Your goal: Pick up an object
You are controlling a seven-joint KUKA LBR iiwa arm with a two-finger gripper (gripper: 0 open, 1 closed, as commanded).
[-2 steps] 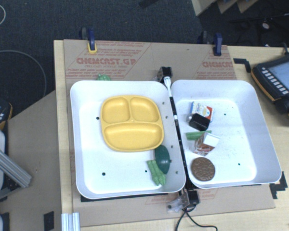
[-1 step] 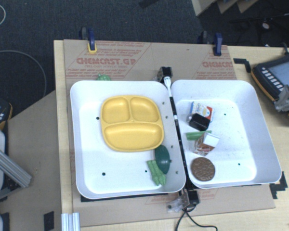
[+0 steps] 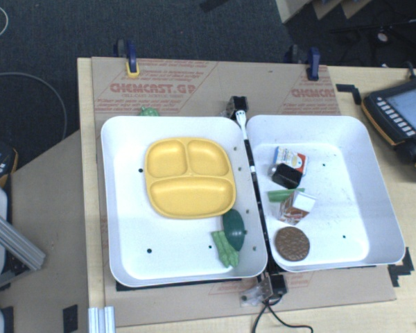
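Note:
The left bin (image 3: 125, 207) holds a yellow divided plate (image 3: 190, 177) and, near its front right corner, a dark green rounded object (image 3: 234, 228) lying against a light green leafy piece (image 3: 226, 248). In the right bin (image 3: 353, 186) sit a small white, red and blue box (image 3: 292, 159), a black block (image 3: 286, 177) just below it, a small packet with green and brown print (image 3: 295, 205), and a brown round cookie-like disc (image 3: 292, 243) near the front edge.
Both bins rest on a brown cardboard sheet (image 3: 166, 82) clamped at the back by blue clamps (image 3: 130, 55). A black brush-like tool (image 3: 240, 116) lies along the seam between the bins. A yellow-edged tablet (image 3: 400, 113) sits at the right.

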